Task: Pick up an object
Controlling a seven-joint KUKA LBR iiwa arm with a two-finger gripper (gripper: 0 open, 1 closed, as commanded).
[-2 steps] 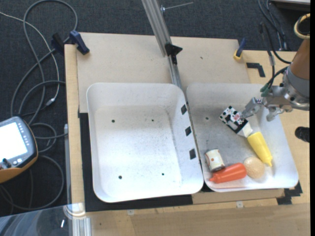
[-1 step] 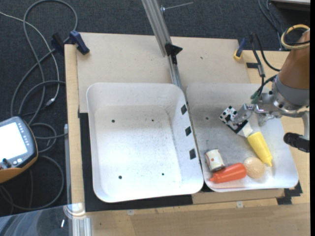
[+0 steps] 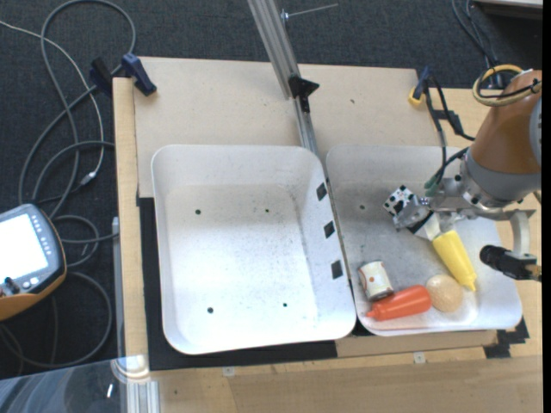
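Camera view: the gripper [image 3: 415, 217] sits low over the right bin [image 3: 362, 179], centre-right of frame; how its pincer stands cannot be told. A black-and-white dice-like object [image 3: 397, 200] lies just at its left. Toward lower right lie a yellow object [image 3: 456, 259], beige egg [image 3: 445, 293], orange carrot [image 3: 400, 304] and small can [image 3: 375, 279].

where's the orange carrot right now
The carrot lies in the right bin, near its front edge, between the small can and the pale egg.
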